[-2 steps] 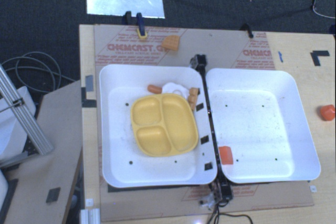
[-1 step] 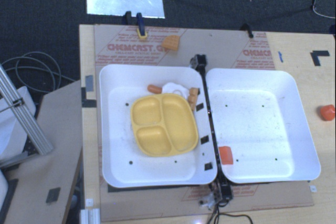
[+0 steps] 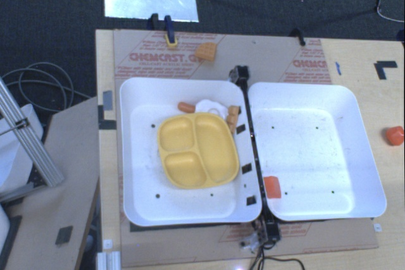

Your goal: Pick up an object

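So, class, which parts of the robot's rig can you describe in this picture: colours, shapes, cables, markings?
Two shallow white plastic bins, left and right, sit on a brown board with red lettering. A black bracket sits at the top of their seam. Thin dark cables trail out at the front, and grey looped cables lie beside a silver metal frame.

Fixed hardware of the setup: small black brackets [image 3: 246, 169] along the seam between the two white bins [image 3: 126, 155], a tangle of thin wires [image 3: 262, 243] at the counter's [image 3: 354, 60] near edge, and a ribbed silver metal strut [image 3: 28, 142] at far left.
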You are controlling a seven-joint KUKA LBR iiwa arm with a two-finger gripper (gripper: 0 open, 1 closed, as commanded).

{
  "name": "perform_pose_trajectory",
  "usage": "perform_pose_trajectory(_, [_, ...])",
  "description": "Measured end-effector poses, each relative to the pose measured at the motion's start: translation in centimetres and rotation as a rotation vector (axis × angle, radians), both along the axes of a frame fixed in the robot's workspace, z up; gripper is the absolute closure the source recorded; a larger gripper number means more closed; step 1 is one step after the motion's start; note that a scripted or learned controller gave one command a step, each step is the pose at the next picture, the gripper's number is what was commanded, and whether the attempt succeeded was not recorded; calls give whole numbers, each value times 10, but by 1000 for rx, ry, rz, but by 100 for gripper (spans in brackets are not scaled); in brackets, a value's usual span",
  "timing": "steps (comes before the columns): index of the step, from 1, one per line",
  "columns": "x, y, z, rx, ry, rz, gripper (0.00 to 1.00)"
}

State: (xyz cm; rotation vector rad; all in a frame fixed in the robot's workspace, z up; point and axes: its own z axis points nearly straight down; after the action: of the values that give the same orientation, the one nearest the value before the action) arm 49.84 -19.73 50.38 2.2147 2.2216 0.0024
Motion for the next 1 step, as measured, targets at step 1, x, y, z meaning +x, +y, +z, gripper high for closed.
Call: perform_pose_trajectory(1, [0,0,0,0,0,0,0])
